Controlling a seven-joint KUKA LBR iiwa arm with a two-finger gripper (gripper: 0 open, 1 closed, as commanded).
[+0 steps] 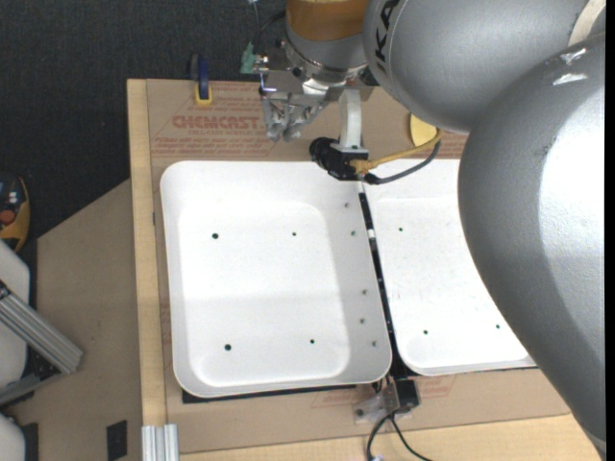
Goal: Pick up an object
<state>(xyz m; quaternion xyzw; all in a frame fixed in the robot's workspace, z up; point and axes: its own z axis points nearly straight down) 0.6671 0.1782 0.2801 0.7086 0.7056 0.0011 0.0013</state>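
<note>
In the camera view we see two shallow white bins side by side on a brown board point(144, 277) that bears red "CHEMCAST" lettering along its far edge. The left bin point(259, 286) has four small dark dots point(215, 236) on its floor, one towards each corner, and more dots run up its right wall. The right bin point(442, 277) carries like dots, and the arm covers its right part. A thin black strip point(377, 262) runs between the two bins, from the far edge to the near one.

The grey arm point(519, 161) comes in from the right and takes up much of that side; its orange band point(322, 8) sits at the top edge of the view. Below the band the gripper point(285, 128) hangs over the board's far edge, just beyond the far rim of the left bin and over the end of the lettering. It is small and blurred here, so we cannot tell whether it is spread or closed, nor whether anything sits in it.

A blue clamp point(202, 77) grips the board near its far left corner. A pale yellow disc point(423, 130) lies on the board just beyond the far rim of the right bin, partly under the arm. Which thing the task means, we cannot tell.

At the board's near edge, below the gap between the bins, a small black plug point(404, 392) sits with a cable.
</note>
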